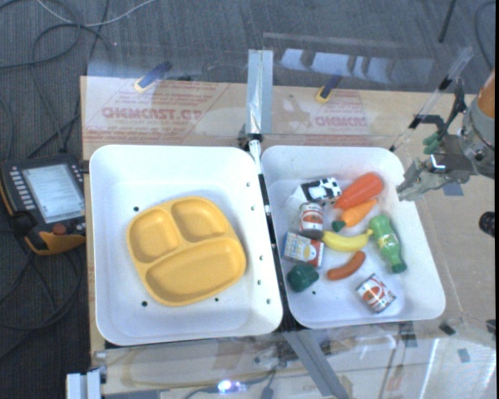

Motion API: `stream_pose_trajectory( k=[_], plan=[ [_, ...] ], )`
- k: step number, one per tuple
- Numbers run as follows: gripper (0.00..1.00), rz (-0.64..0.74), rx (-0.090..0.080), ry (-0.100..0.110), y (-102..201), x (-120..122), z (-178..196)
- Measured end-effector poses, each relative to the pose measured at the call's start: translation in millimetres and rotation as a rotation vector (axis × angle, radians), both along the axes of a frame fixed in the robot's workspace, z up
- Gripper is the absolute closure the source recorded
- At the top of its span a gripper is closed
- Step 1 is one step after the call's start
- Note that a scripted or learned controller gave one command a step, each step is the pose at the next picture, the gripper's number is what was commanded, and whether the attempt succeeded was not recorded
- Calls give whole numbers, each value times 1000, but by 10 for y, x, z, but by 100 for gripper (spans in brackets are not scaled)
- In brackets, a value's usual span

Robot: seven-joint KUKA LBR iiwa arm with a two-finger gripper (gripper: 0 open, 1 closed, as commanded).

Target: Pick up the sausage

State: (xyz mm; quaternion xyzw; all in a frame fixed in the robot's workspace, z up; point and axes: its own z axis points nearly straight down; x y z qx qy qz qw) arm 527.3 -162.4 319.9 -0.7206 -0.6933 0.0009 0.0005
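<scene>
Two shallow white bins are seen side by side on a bench from above. Nearest the camera, in the right bin, a small can is lying close to the front edge. Just behind it, the sausage is found on the bin floor, set at a slant between a dark green pepper to its left and a green bottle to its right, with a yellow banana directly behind it. A silver packet and a red-labelled can are placed further left, while two carrots and a black-and-white toy are gathered toward the back. In the left bin, a yellow divided tray is set at an angle. The gripper is held at the right bin's far right rim, well apart from the sausage, and nothing is seen between its fingers; whether they are spread or pressed together cannot be told. A handheld control pad is lying on the dark floor to the left of the bench.
</scene>
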Motion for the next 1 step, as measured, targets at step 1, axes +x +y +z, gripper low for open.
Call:
stream_pose_trajectory(
  k=[1],
  plan=[
    [0, 0, 0, 0, 0, 0, 0]
  ],
)
